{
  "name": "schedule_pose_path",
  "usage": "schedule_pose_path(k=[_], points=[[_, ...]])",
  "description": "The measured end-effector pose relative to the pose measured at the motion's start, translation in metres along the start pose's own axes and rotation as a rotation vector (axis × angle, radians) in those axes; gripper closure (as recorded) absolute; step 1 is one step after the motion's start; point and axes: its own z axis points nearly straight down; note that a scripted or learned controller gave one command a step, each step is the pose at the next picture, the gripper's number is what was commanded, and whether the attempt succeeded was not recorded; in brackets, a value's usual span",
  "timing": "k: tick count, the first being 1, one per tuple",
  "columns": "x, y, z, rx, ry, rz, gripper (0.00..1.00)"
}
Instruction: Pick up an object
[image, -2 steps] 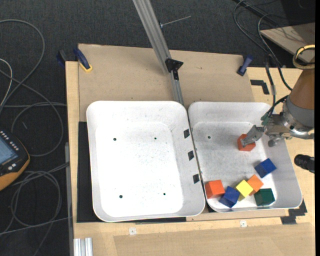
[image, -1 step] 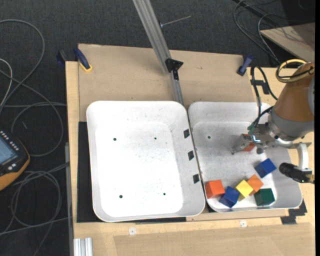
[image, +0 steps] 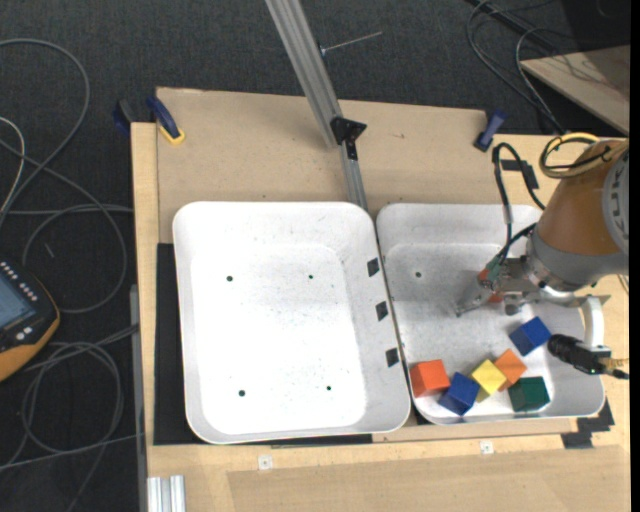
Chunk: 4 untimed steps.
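Nearest me, below the claw (image: 487, 291), I see blocks along the right bin (image: 430, 235)'s front edge: orange block (image: 431, 376), blue block (image: 461, 392), yellow block (image: 489, 376), green block (image: 529, 394). Another blue cube (image: 531, 333) sits just right and below

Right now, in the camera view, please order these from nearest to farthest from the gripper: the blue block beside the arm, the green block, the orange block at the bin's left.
Measured from the gripper:
1. Blue block, just below and right of it.
2. Green block, by the right bin's near wall.
3. Orange block, bottom-left, roughly tied with green.
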Motion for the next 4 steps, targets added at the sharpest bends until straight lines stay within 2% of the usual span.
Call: schedule_pose_path(k=[1, 3, 4], points=[[0.0, 0.002, -0.013, -0.006, -0.001, -0.001, 1.0], [0.004, 0.013, -0.127, -0.013, -0.004, -0.002, 1.0], [0.064, 0.016, -0.122, -0.005, 0.0, -0.007, 1.0]])
